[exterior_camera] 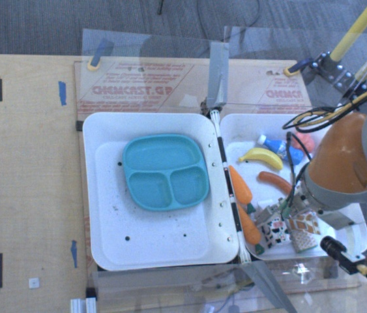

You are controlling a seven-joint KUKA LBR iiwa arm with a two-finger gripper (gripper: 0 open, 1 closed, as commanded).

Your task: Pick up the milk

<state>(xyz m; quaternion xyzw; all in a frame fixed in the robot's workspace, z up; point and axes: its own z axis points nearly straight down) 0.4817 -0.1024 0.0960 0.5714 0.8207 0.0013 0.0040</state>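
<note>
The milk (276, 232) is a small carton with black cow spots. It lies near the front of the right bin (352, 243), beside a carton with an orange diamond pattern (304, 230). My gripper (281, 210) hangs just behind and above the milk, under the orange wrist band (343, 158). The arm's bulk covers the gripper's upper part. I cannot make out whether anything is between the fingers.
In the right bin lie two carrots (240, 184) (249, 225) along the left wall, a banana (262, 156), a sausage (274, 180), a blue bottle (278, 145) and a red item (306, 142). A teal divided plate (165, 172) sits in the left bin (105, 194).
</note>
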